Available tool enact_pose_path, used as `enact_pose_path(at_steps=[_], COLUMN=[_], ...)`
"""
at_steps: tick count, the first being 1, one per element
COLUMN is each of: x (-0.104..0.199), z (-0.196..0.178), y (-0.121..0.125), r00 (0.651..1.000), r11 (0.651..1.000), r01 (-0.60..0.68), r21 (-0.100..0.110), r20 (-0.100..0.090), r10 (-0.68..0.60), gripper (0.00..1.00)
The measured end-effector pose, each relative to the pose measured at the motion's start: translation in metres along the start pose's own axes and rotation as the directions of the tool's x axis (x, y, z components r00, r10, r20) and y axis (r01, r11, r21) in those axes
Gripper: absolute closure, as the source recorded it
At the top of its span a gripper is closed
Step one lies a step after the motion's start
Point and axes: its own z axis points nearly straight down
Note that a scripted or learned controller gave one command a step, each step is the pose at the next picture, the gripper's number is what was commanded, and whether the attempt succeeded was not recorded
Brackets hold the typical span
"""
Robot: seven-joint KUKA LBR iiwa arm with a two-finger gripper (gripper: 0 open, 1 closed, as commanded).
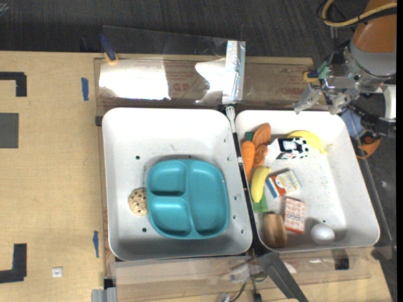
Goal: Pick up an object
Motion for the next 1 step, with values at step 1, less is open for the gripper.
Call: enact_pose_path(at_steps=[1], x=[0.0103], z=[-0.0094], y=[-0.0213], r00=[1.000], r11=[1.000], r01=[0.012], r21=[-0.001], r20=[0.000], r10=[-0.012], gripper=[0.00])
